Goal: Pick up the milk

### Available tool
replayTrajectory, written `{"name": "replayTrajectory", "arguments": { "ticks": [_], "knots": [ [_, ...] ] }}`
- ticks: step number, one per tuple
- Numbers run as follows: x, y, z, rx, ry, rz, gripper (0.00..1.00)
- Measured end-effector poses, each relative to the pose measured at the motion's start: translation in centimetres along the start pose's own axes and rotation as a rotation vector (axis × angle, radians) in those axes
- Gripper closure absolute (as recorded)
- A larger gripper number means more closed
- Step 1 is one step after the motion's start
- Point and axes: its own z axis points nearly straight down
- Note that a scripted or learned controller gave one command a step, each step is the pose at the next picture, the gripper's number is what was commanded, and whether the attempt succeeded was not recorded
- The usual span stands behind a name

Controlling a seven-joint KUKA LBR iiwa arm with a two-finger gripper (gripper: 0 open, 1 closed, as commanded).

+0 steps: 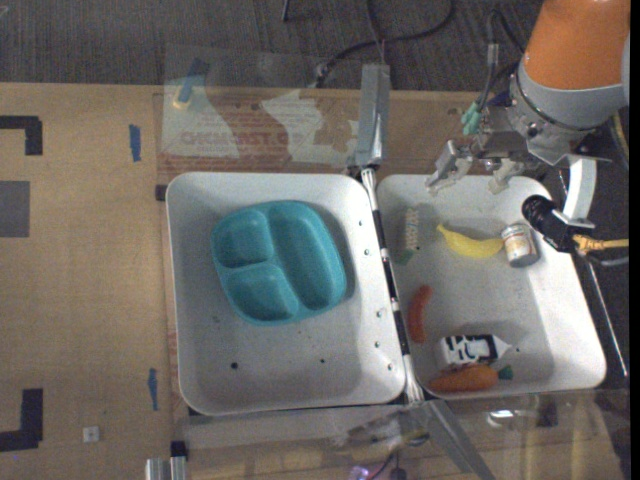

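The bench (pixel 80 298) is seen from above, bearing two shallow white bins side by side. The left bin (pixel 200 368) is occupied by a teal divided plate (pixel 280 261) with three compartments. The right bin (pixel 560 318) is reached over by the grey arm (pixel 575 43) with its orange band, which enters from the upper right.

The gripper (pixel 474 171) is held above the far edge of the right bin, with its two fingers seen spread apart and nothing between them. The milk (pixel 475 348) is found well apart from it, near the front of the same bin, so that most of the bin's depth lies between tool and carton.

The milk is seen as a small white carton with black patches, lying on its side with its long axis running left to right. A carrot (pixel 468 378) with a green end is laid just in front of it, close enough that touching cannot be ruled out. A red sausage-like piece (pixel 418 313) is placed just to the left of the carton. Farther back, a yellow banana (pixel 470 244) is laid near the middle, with a small tin (pixel 517 245) just beside its right end and a pale corn cob (pixel 411 230) to its left.
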Motion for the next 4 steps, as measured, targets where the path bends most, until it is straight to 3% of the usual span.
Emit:
{"name": "replayTrajectory", "arguments": {
  "ticks": [1,2,3,4],
  "knots": [
    [-10.1,-7.7,5.1,0.0,0.0,0.171,0.0],
    [-7.3,-5.4,23.4,-0.002,0.001,0.162,0.0],
    [-13.6,-4.7,4.1,-0.002,-0.001,0.273,0.0],
    [-11.6,-7.9,23.2,0.0,0.001,0.389,0.0]
  ]
}}
